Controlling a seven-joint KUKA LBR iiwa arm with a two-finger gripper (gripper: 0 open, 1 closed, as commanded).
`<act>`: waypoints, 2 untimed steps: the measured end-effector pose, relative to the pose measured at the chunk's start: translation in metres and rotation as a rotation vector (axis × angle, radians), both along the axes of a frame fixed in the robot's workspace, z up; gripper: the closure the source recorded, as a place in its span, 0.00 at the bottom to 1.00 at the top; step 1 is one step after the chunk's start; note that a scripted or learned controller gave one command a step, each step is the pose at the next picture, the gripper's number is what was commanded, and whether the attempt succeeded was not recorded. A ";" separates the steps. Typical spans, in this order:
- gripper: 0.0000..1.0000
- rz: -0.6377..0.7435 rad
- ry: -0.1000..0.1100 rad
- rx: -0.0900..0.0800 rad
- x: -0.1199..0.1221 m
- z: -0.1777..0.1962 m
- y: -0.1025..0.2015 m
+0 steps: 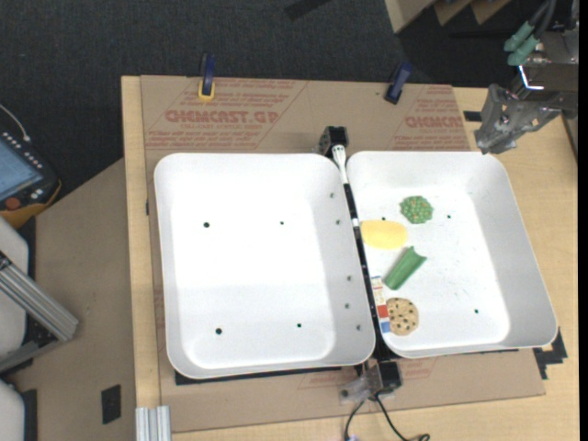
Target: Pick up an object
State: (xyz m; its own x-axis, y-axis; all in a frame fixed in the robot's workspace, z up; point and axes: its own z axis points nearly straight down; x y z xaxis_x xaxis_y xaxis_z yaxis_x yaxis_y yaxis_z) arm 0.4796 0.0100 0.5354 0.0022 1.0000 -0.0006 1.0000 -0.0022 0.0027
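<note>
**The arm waits up high, and the toys sit in the right bin**

The gripper (501, 122) is in the upper right of the frame. It hangs just past the top right corner of the right bin (514, 246). It is not over any toy. It is small and dark here, so I cannot tell if it is apart or together. Nothing can be seen held in it.

All the things to pick sit in the left half of the right bin. The round green toy (417, 209) is highest in the frame. Just below it and to the left is the yellow toy (384, 234), close to the wall between the two bins. Below that lies the long green piece (404, 268), tilted. Lowest is the cookie (401, 315), near the bottom left corner of that bin, with a small card (382, 303) right beside it. The left bin (175, 246) has no toys in it.

I think the step now is to choose one toy and move over it. The round green toy looks like the best choice. It has free floor on all sides. The yellow toy is harder, because the wall is so close. The arm should come straight down over the middle of the toy, pinch it gently, then lift slowly.
</note>
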 end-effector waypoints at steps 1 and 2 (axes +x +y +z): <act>1.00 0.002 0.000 0.001 0.000 0.000 0.005; 1.00 0.002 0.000 0.001 0.000 0.000 0.010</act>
